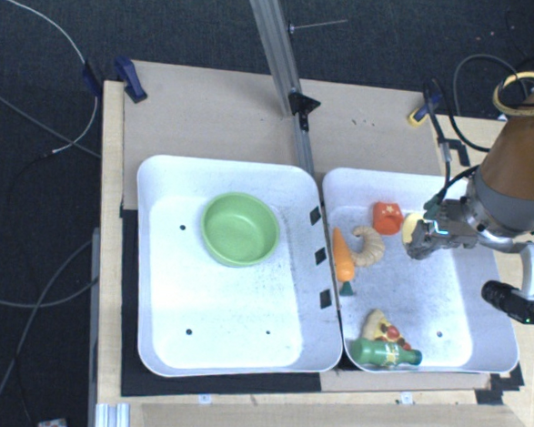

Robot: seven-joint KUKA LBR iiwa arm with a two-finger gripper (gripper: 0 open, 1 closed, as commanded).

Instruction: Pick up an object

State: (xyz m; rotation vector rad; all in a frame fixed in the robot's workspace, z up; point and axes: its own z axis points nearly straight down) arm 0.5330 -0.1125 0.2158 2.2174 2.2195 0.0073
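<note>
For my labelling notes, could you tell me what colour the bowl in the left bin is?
The bowl is light green, plain in the camera view.

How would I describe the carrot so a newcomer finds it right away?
Look in the right-hand shallow white bin, along its left wall beside the divide between the two bins. The long orange carrot-shaped toy with a green tip lies there, next to a curled beige piece. It is the only long, slim orange item.
</note>
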